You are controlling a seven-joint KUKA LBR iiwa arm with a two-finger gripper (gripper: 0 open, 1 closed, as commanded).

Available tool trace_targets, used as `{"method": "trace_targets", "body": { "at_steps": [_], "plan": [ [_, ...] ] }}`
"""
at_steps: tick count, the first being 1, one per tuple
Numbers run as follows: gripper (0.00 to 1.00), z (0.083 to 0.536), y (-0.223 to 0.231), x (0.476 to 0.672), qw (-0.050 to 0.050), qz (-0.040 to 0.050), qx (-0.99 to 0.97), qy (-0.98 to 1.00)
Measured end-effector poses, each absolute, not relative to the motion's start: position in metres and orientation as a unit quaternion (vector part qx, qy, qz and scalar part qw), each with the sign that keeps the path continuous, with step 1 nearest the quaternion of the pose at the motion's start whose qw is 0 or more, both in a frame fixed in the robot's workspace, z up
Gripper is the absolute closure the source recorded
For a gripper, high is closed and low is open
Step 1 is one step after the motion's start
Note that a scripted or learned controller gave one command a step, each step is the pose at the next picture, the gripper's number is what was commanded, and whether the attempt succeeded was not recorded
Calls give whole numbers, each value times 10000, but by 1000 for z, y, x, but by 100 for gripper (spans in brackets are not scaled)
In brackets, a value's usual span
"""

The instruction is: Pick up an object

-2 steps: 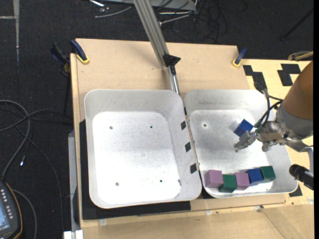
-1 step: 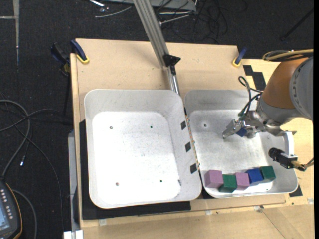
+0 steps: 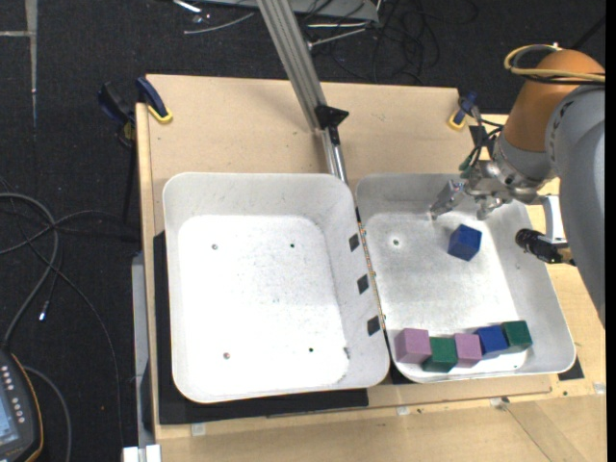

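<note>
- Blue is the colour of the cube [image 3: 464,241] lying alone in the right bin [image 3: 539,287], tilted on the white floor in the bin's far half, nearer its right wall than its left.
- The gripper [image 3: 460,200] hangs over the far right part of that bin, just beyond the blue cube and apart from it; its fingers look spread, with nothing between them.
- The grey arm [image 3: 577,152] enters over the bench's right edge, its orange band [image 3: 544,104] above the wrist.
- Along the right bin's near wall five more cubes sit in a touching row: a purple cube [image 3: 414,345] at the left end, then a green cube [image 3: 443,352], a second purple cube [image 3: 468,346], a second blue cube [image 3: 493,339], and a second green cube [image 3: 517,333] at the right end.
- The left bin [image 3: 183,258] sits beside the right bin, their inner walls meeting along the middle of the wooden bench [image 3: 241,128].
- A metal pole [image 3: 294,51] slants in across the bench's far edge, ending near where the two bins meet.
</note>
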State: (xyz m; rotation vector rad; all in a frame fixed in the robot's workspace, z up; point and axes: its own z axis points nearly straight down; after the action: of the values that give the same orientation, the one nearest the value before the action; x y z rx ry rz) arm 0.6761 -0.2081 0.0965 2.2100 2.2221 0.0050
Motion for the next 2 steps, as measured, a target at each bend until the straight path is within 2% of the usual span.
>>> {"method": "trace_targets", "body": {
  "at_steps": [1, 2],
  "plan": [
    [0, 95, -183, 615, -18, -10, 7074, 7068],
    [100, 106, -183, 618, 15, 1, 7063, 7080]
  ]
}}
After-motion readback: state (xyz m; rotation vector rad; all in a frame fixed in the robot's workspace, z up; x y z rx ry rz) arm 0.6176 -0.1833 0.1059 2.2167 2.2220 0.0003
